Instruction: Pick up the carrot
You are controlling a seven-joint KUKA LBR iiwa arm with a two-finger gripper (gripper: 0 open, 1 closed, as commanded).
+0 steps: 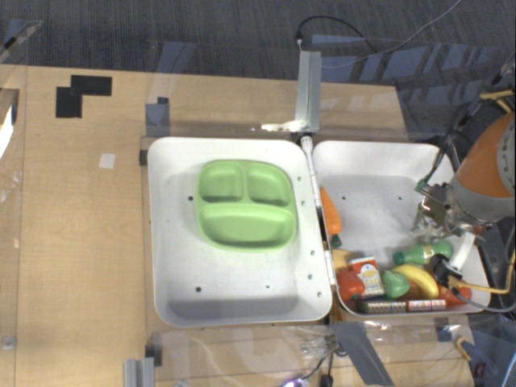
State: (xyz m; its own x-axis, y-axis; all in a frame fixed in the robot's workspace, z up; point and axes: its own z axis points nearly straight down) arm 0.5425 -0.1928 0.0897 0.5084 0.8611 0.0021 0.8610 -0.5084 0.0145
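The orange carrot lies along the left wall of the right bin, its dark green top pointing toward the front. My gripper hangs at the right side of the same bin, well to the right of the carrot and apart from it. It sits just above a green bottle-shaped toy. The orange wrist band rises behind the gripper.
Toy food crowds the right bin's front: a red item, a small carton, a green pepper, a banana and a dark bar. A green divided plate rests in the left bin.
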